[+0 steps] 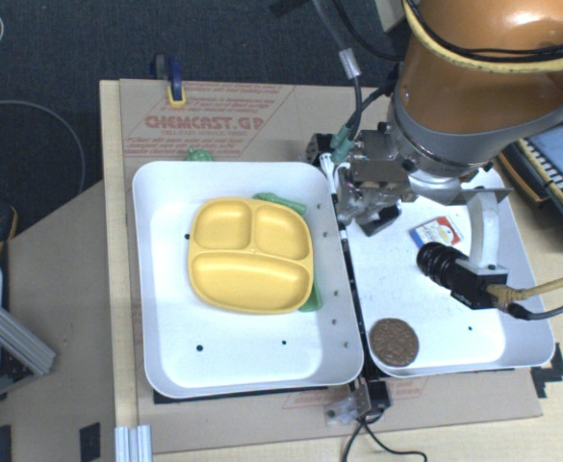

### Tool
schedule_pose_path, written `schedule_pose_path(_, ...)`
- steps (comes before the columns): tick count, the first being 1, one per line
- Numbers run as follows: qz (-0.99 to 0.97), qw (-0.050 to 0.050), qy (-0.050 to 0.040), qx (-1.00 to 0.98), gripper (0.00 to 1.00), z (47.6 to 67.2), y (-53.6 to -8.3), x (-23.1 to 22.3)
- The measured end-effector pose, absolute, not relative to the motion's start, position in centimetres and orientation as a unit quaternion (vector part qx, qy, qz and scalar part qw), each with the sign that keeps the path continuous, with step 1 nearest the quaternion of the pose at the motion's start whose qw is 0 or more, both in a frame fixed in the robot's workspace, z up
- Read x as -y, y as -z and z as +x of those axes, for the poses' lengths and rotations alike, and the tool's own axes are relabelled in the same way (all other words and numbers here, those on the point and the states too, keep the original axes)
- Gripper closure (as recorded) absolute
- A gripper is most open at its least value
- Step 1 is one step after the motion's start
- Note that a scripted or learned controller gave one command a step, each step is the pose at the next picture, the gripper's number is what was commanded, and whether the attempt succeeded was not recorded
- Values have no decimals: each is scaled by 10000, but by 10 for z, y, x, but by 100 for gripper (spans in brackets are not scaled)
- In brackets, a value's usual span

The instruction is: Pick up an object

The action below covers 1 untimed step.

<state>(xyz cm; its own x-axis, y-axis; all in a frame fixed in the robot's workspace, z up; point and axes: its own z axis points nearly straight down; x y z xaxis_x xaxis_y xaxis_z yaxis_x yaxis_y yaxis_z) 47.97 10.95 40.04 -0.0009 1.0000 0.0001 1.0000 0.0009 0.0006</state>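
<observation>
The grey-and-orange arm [483,56] hangs above the bench [223,114], up and to the right of the yellow divided plate [250,255]. That plate lies flat in the middle of the left bin [166,287]. The right bin [454,349] sits just right of the plate. The gripper [368,200] hovers right of the plate's upper corner, over the bins' shared edge; I cannot tell whether it is open or closed, and nothing is seen in its hold. A brown disc [395,342] lies lower right of the plate, a small blue-and-red packet [436,232] farther right. A green scrap [279,200] peeks from behind the plate's top edge.
</observation>
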Motion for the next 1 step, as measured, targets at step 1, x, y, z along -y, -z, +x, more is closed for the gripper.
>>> schedule_pose_path(1, 7063, 10, -18, -7079, 100, 480, -415, -128)
